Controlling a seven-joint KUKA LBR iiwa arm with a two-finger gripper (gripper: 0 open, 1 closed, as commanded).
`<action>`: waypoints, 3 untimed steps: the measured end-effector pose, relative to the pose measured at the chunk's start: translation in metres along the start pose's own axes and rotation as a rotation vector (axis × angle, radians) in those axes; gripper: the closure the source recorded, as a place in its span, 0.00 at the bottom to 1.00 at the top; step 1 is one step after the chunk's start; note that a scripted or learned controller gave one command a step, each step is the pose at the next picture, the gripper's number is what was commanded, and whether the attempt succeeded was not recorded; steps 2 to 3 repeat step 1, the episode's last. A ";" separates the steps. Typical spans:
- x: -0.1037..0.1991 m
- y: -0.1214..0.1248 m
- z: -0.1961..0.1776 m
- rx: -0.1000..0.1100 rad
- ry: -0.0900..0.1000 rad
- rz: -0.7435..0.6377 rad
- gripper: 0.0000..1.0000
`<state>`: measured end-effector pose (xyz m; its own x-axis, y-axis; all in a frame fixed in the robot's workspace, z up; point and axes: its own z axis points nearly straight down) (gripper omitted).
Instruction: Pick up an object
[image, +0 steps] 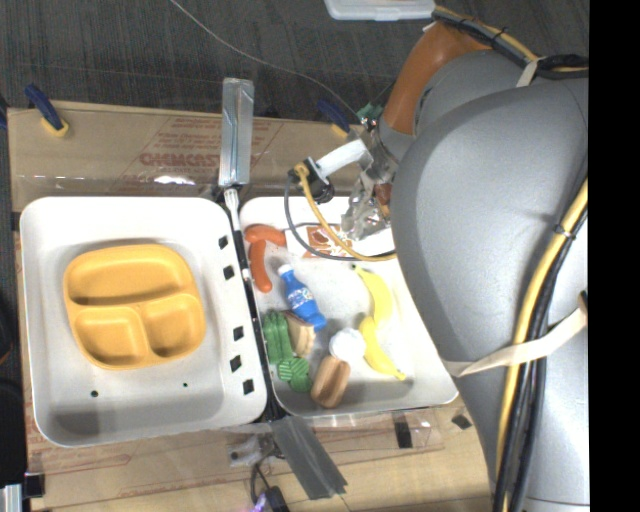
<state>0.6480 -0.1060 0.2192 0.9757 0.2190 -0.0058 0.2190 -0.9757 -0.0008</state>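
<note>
Pincer (362, 212) above right bin (425, 385), fingers unclear

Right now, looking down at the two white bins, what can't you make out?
- Gripper: fingers lost in cables and blur, camera view.
- Right white bin: its right side is covered by the grey arm.
- Small reddish item beneath the gripper: too small and cable-crossed to identify.

Yellow divided tray (133, 303) in left bin (40, 330); blue clamp (47, 110) on cardboard (130, 145) behind.
</note>
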 end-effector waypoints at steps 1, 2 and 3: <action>-0.063 0.030 0.059 0.004 -0.006 0.017 1.00; -0.063 0.030 0.059 0.004 -0.006 0.017 1.00; -0.063 0.030 0.059 0.004 -0.006 0.017 1.00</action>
